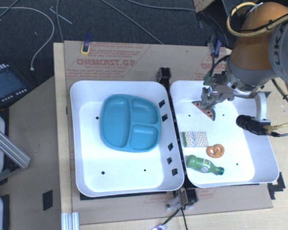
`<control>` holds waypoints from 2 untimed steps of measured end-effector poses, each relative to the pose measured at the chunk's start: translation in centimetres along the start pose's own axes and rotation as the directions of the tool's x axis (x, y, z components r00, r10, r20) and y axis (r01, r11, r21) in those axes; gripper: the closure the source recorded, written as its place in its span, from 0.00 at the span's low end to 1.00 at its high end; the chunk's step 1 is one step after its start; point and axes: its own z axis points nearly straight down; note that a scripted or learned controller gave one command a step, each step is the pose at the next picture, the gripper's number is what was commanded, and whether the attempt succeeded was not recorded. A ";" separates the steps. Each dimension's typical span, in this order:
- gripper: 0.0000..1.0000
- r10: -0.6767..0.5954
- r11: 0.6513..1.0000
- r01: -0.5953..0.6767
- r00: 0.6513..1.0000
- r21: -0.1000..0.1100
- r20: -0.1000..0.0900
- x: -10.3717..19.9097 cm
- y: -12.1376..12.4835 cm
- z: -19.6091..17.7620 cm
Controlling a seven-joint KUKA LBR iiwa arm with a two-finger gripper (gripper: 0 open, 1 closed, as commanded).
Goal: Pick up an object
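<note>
Green bottle [204, 165] nearest; gripper [209, 107] pinching a brown triangular piece [206, 110] at right bin [259, 174] far side, lift straight up slowly

A single fixed camera looks down from above the bench at a slant, far enough off to take in both shallow white plastic bins [81, 128] and the dark floor with loose cables beyond them. The grey arm's two-finger gripper [210, 105] enters from the frame's right; the bin with the blue compartment plate [129, 122] lies off to its left in this view.
</note>
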 end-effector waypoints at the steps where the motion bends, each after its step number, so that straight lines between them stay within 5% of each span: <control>1: 1.00 0.001 1.000 -0.001 1.000 0.002 0.001 4.5 0.7 0.6; 2: 1.00 0.002 1.000 -0.002 1.000 0.005 0.000 9.6 1.0 1.8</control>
